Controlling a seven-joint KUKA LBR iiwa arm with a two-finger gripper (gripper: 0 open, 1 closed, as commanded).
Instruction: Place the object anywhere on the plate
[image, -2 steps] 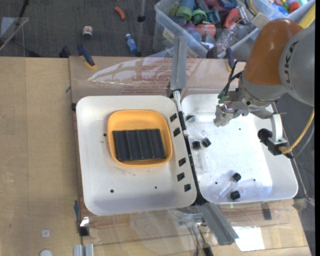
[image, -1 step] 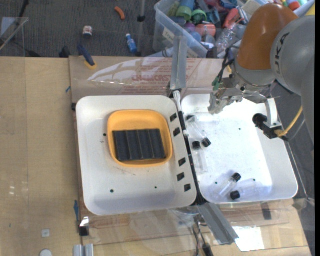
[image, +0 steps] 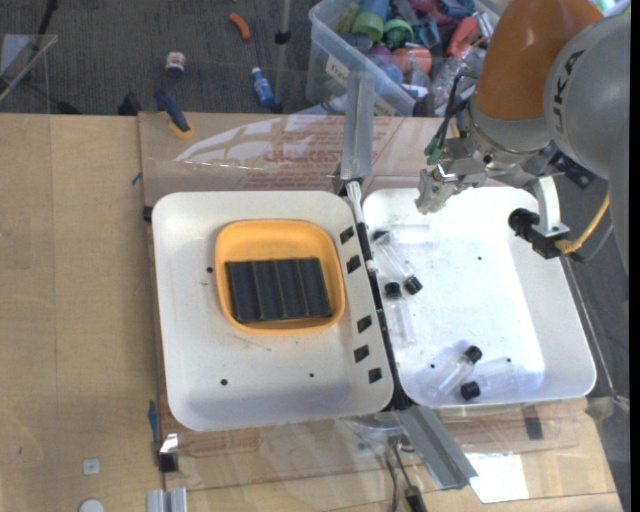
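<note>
A yellow plate (image: 281, 232) with rounded corners sits in the left bin (image: 190, 350). A dark grey ribbed block (image: 278, 289) lies flat across the plate's middle and covers most of its floor. My gripper (image: 436, 190) hangs over the far left corner of the right bin (image: 530, 300), close to the divider between the bins. It is well apart from the plate and the block. I see nothing hanging from it.
Several small clear vials with black caps lie in the right bin, some near the divider (image: 402, 282) and some at the front (image: 462, 368). A metal rail (image: 356, 130) rises behind the bins. A clear tub of toys (image: 400, 45) stands beyond the bench.
</note>
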